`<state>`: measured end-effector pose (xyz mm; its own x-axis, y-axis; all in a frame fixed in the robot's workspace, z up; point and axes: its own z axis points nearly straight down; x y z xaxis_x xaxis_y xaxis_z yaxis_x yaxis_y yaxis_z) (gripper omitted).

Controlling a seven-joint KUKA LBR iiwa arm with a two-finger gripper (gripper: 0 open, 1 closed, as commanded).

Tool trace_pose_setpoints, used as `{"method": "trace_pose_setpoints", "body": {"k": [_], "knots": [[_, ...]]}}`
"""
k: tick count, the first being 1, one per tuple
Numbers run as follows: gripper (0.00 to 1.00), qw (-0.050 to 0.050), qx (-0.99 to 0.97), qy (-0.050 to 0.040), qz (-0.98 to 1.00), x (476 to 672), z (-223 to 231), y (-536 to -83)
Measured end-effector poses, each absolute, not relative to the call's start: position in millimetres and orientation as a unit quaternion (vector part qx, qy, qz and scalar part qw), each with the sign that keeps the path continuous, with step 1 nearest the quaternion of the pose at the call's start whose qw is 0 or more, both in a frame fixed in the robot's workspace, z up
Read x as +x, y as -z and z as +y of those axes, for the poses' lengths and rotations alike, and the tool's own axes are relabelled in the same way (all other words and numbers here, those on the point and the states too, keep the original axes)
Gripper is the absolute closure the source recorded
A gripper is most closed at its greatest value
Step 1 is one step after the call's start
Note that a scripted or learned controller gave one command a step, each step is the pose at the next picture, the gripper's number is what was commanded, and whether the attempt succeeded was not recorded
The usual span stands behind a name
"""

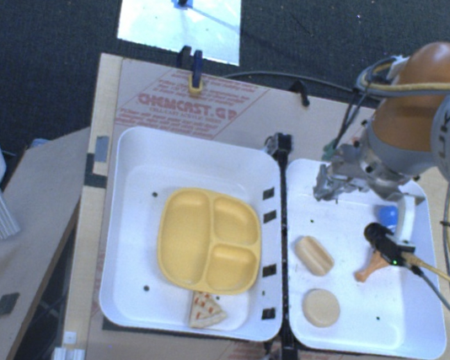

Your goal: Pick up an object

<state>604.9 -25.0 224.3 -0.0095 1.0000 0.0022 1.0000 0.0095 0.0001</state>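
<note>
Hand [328, 190] positioned at 11 o'clock corner of right bin [421, 336]; finger state cannot be told. Bread roll [314, 256] located at 6 o'clock from hand, apart, long axis 10-to-4 o'clock.

White bins [127, 227] on brown board [196, 97]

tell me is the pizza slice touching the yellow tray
Touching. In the camera view the pizza slice sits in the left bin with its top edge tucked against the lower rim of the yellow tray, no white gap between them.
</note>
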Motion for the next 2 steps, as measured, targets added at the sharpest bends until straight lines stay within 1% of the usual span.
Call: {"method": "trace_pose_setpoints", "body": {"k": [1, 2], "knots": [[1.0, 0.001, -0.703, 0.0013, -0.711, 592.9, 27.8, -232.5], [1.0, 0.001, -0.703, 0.0004, -0.711, 569.1, 87.3, -230.2]]}}
